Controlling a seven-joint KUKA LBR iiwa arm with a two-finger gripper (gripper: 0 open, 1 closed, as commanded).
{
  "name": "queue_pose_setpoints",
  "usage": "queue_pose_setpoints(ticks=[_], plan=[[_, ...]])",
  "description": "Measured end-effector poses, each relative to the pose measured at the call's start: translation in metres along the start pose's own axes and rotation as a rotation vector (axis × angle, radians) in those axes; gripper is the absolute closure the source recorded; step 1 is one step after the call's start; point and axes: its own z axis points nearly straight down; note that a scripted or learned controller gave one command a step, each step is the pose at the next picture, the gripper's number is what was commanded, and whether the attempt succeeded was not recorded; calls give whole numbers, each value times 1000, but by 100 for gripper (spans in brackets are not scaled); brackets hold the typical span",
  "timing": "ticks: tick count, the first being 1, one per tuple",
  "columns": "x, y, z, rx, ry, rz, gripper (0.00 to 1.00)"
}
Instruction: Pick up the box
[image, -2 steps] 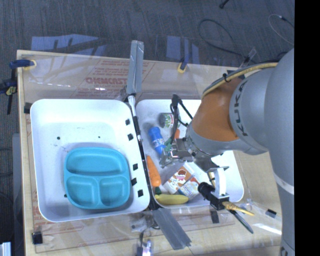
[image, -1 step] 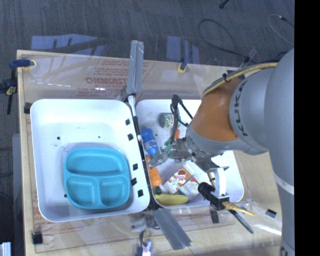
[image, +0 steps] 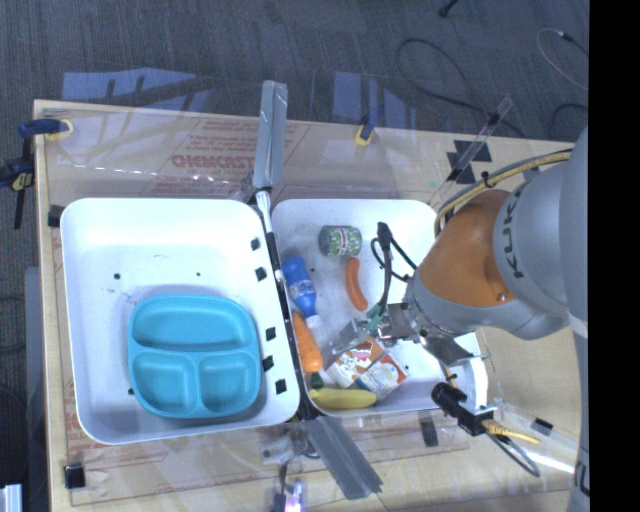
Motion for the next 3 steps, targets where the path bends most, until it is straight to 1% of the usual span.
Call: queue_pose_setpoints(ticks=[1, 2, 3], plan=[[-54, -2, -46, -3, 0, -15, 0], [-54, 4, 27, -20, -4, -165, 0], [-55, 9, -19, -4, -2, -286, 0]])
